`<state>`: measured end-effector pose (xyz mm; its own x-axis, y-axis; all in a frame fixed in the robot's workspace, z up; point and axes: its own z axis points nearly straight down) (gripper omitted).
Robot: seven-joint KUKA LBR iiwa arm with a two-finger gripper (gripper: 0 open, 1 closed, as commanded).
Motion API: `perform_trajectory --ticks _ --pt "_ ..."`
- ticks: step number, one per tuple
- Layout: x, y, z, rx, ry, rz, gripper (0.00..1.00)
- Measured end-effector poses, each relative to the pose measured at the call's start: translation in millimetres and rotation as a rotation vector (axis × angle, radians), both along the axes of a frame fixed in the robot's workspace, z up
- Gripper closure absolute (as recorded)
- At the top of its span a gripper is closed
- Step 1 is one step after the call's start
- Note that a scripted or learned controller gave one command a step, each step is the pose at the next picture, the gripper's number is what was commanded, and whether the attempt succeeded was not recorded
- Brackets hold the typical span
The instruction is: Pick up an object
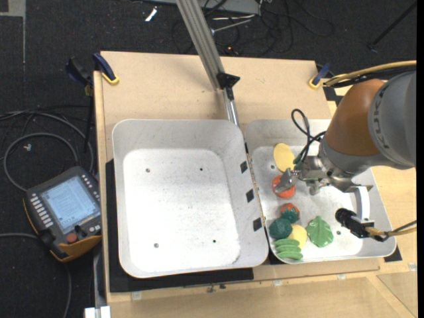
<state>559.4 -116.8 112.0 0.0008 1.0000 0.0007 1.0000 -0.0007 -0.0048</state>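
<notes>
My gripper (291,177) is low in the right bin (371,207), at its left middle, with the grey arm and its orange band reaching in from the right. Its tip sits right against an orange-red toy (285,189); whether it holds the toy is hidden. A yellow piece (283,155) lies just behind the gripper. In front of it are a red and green toy (289,211), a dark green lump (280,228), a small yellow piece (299,235), a green leafy piece (319,232) and a light green ridged piece (288,248).
The left bin (132,138) is to the left, its raised wall meeting the right bin's edge. A slanted metal pole (202,35) crosses the back of the bench. A teach pendant (63,207) lies on the floor at left.
</notes>
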Motion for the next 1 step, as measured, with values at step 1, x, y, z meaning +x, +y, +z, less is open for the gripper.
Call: perform_trajectory --ticks 1 --pt "1.2 -0.2 13.6 -0.001 -0.006 -0.001 1.0"
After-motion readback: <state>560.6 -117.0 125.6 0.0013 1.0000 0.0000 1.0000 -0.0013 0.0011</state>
